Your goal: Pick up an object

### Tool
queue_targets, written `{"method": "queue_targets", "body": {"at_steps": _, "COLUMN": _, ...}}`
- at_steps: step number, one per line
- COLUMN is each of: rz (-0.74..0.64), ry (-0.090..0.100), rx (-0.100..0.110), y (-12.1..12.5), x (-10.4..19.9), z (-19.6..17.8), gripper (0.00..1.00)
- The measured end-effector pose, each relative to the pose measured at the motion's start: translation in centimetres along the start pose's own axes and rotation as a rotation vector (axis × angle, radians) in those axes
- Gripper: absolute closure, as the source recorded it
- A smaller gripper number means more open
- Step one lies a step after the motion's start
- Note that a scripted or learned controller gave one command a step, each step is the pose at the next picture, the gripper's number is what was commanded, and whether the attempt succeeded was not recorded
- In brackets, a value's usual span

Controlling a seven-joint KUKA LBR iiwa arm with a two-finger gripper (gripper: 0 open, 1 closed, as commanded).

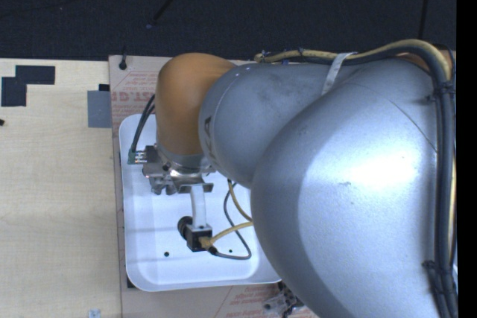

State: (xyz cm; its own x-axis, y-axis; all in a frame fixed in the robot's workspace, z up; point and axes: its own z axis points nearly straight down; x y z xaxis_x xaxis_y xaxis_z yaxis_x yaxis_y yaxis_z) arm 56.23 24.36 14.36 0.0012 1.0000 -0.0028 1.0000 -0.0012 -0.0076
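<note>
End effector (177, 184) over white bin (147, 257), arm (335, 167) overhead

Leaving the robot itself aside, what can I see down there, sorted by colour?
White bin: 1
Big black stepped patch on the bench: 1
Grey square patch on the bench: 1
Tiny dark speck in the bin, too small to identify: 1
Total: 4. The arm covers everything else.
</note>
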Motion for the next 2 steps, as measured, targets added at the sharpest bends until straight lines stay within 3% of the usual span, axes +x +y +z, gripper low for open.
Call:
{"method": "queue_targets", "body": {"at_steps": 1, "rz": 0.0, "ry": 0.003, "rx": -0.006, "y": -0.7, "x": -0.1, "z": -4.0, "gripper": 1.0}}
{"method": "queue_targets", "body": {"at_steps": 2, "rz": 0.002, "ry": 0.0, "rx": 0.002, "y": -4.8, "x": -1.7, "z": -1.4, "gripper": 1.0}}
